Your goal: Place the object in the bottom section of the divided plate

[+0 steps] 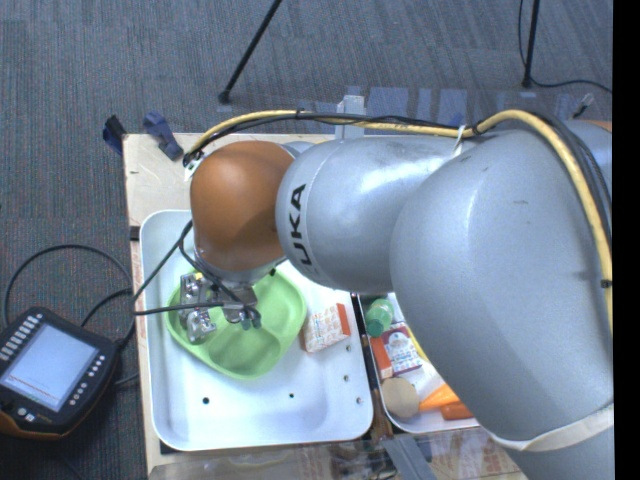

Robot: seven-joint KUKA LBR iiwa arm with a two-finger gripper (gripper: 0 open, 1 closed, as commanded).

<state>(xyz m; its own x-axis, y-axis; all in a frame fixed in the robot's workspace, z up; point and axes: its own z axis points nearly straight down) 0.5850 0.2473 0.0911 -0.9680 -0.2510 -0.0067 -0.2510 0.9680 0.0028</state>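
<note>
From my remote station I see the grey arm (420, 228) reaching in from the right and covering much of the bench (150, 173), its orange band (238, 206) sitting over the left white bin (250, 418). Below the band, the gripper (215, 308) hangs over the green divided plate (265, 343), which lies in the left bin, towards its middle. The metal gripper assembly overlaps the plate's left part. I cannot tell how the jaws stand, nor can I see anything between them; the wrist hides that area from above.

A small carton with red and white print (325, 328) lies just beside the plate's right rim, on the bin floor and outside the plate. I cannot confirm which item is the task's object. No item is visible in the exposed part of the plate.

In the right bin (395, 420), partly under the arm, I note a green bottle-like item (379, 317), a packet with a red label (400, 351), a beige round object (401, 398) and an orange piece (440, 401), close together.

A teach pendant (50, 370) rests on the carpet left of the bench, with a black cable running from it.
</note>
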